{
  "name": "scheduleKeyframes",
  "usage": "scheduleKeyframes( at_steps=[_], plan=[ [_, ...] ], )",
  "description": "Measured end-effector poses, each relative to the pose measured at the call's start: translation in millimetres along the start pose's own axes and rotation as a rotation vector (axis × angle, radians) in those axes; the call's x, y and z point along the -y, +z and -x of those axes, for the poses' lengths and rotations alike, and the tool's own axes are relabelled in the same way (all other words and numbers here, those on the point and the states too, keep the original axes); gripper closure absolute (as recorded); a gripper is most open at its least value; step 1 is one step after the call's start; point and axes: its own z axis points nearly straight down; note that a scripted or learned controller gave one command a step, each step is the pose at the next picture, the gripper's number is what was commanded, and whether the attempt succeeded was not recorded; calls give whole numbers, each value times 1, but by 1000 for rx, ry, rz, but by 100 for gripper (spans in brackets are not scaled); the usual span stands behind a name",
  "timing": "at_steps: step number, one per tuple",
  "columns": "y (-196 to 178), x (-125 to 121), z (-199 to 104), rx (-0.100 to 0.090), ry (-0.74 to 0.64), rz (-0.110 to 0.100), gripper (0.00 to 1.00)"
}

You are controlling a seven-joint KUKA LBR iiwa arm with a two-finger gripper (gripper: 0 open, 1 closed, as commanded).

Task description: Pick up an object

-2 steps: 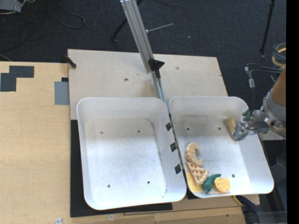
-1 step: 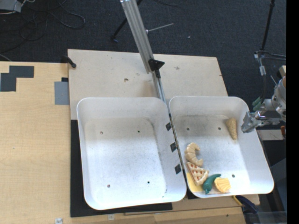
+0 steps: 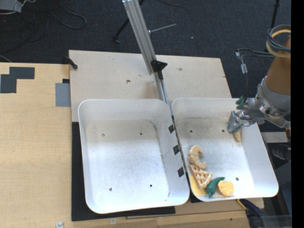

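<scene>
So we've got the right bin [image 3: 266, 175] holding all the candidates, bunched near its front-left corner beside the divider; the left bin [image 3: 95, 127] isn't where the action is. Our pick would be the waffle-patterned wedge [image 3: 202, 178], lying flat just behind a green piece [image 3: 213, 184] and next to a small yellow ridged piece [image 3: 227, 188]; a pale curled croissant-looking thing [image 3: 196, 156] sits just behind the wedge, touching or nearly so.

These look like toy food, so we're guessing light and fairly stiff, probably smooth plastic that could squirt out of a sloppy pinch; nothing fragile. We'd take the wedge across its two long straight edges near the wide end, since the tip is crowded by the green piece; the curved one seems likelier to roll.

The pincer [image 3: 236, 127] hangs at the far right side of that bin, well apart from the cluster; there's a small tan thing [image 3: 237, 136] right at its tip, but we can't tell whether that's held or just lying under it, and we can't tell the pincer's state either.
</scene>
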Motion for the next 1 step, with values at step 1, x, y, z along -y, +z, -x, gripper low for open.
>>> scheduleKeyframes(
  at_steps=[1],
  plan=[
    [11, -21, -36, 1, 2, 0, 100]
  ],
)
